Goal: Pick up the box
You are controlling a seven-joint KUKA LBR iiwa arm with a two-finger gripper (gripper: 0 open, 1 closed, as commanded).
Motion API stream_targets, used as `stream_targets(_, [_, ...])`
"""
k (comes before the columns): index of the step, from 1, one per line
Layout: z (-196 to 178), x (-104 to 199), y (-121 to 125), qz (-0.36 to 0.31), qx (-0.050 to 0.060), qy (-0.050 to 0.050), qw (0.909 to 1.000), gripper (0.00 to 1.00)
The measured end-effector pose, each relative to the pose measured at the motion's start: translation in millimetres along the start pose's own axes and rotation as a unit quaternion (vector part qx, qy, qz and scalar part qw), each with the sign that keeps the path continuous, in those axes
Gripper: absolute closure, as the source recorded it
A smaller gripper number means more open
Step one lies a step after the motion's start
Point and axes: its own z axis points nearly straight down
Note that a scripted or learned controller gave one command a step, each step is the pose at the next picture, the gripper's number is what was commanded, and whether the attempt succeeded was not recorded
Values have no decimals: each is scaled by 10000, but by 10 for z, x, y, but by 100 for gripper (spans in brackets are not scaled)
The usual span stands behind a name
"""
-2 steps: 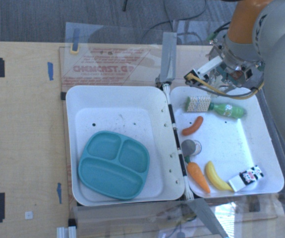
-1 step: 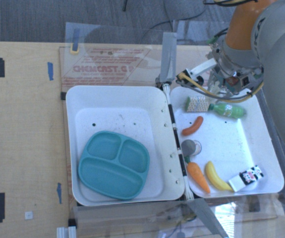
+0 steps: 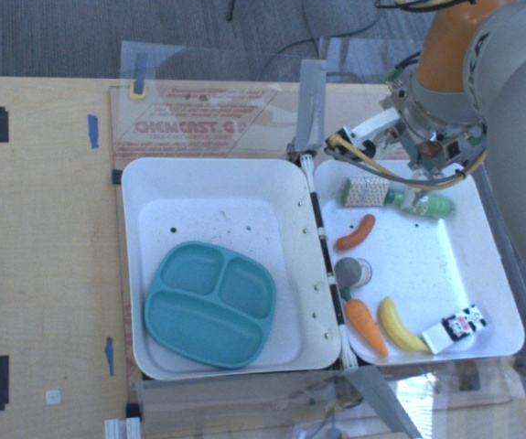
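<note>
The box [image 3: 456,327] is small and white with black cow patches, and it lies in the near right corner of the right bin [image 3: 482,236]. My gripper [image 3: 434,160] hangs over the far end of that bin, just above a green bottle [image 3: 398,196] with a speckled label. It is well apart from the box, which sits toward the bin's near edge. The wrist and cables hide the gripper's tips.
In the right bin also lie a red sausage [image 3: 355,231], a grey cup [image 3: 351,272], a carrot [image 3: 366,326] and a banana [image 3: 399,327], the last close to the box. The left bin [image 3: 153,190] holds a teal divided plate [image 3: 209,304].
</note>
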Motion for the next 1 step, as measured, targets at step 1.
stream_targets(1, [510,-128,378,-427,3,-2,9991,0])
